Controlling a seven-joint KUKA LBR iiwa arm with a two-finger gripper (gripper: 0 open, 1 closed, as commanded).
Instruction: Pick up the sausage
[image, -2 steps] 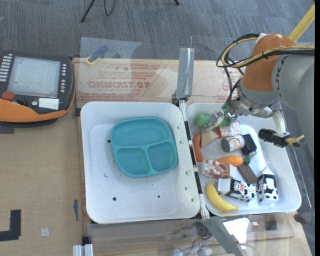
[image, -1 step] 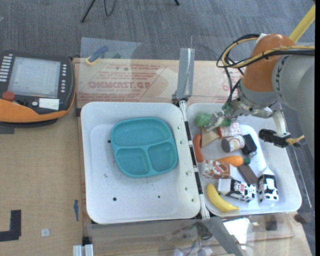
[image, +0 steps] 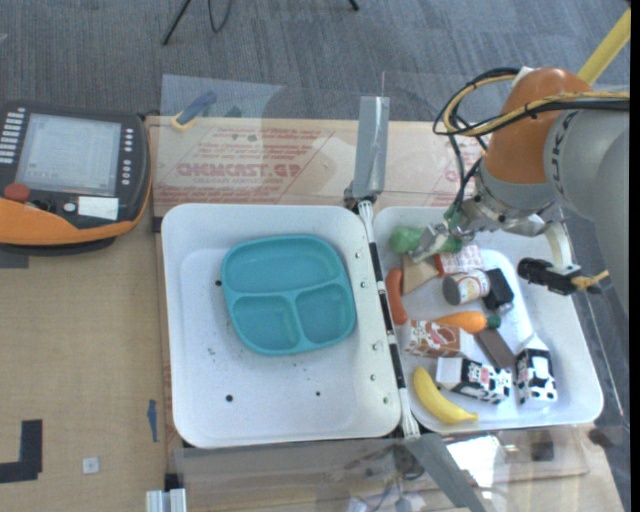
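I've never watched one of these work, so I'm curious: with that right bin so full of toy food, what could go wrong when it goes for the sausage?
The sausage lies tight against the right bin's left wall, so a finger could strike the wall rather than slip beside it.

A brown wedge and a printed packet sit close by; the gripper, now near the green item, might nudge or grab one instead.

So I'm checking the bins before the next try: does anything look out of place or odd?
Nothing looks spilled or broken. The right bin is crowded, its items touching. The sausage lies against that bin's left wall, beside the divider, which may make it awkward to grasp. The teal plate sits at a slight angle in the left bin.
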